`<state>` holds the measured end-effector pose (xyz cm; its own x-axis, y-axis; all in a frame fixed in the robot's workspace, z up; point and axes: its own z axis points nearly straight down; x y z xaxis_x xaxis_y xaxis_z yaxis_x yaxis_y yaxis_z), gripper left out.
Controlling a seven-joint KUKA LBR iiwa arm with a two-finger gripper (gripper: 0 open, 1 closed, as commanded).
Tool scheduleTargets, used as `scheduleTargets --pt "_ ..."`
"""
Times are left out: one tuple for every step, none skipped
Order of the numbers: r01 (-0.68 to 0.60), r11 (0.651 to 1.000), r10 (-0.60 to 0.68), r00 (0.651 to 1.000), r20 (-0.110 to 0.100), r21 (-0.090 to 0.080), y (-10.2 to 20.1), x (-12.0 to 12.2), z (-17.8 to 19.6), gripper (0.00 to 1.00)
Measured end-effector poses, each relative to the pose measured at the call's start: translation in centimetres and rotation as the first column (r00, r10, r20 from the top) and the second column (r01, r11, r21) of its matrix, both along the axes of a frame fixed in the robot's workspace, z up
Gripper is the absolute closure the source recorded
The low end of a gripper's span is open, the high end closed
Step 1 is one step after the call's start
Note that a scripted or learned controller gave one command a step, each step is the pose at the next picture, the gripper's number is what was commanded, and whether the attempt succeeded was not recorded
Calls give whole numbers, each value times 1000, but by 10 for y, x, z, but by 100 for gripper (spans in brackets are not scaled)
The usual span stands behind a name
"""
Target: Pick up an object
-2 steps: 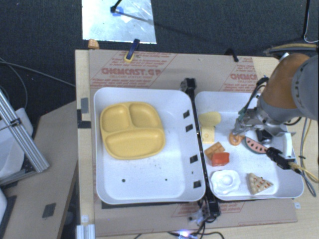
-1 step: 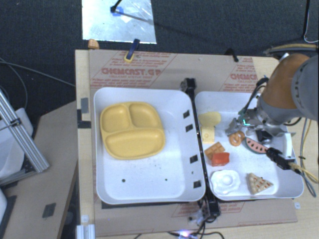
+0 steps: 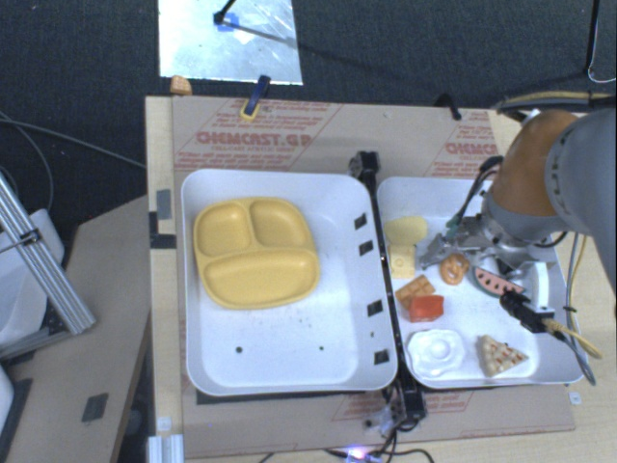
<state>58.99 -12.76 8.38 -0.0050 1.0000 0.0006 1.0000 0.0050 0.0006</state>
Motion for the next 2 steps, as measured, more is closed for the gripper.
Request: scheduleTargets --pt "0 1000 0 1000 3 0 -1 1 12 100" --pt "6 1000 -6 1000 -2 0 -15 -41 0 100"
